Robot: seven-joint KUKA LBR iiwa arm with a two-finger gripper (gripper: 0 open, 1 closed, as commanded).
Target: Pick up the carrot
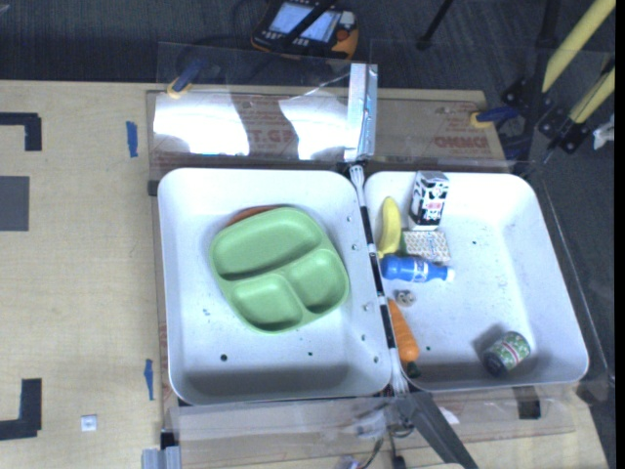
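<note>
The carrot is a small orange stick with a dark tip. It lies along the left wall of the right bin, near that bin's front corner, its dark end pointing to the front.
The left bin holds a green divided plate. In the right bin are a yellow banana, a black-and-white carton, a small speckled packet, a blue bottle lying flat, and a green can at the front right.
</note>
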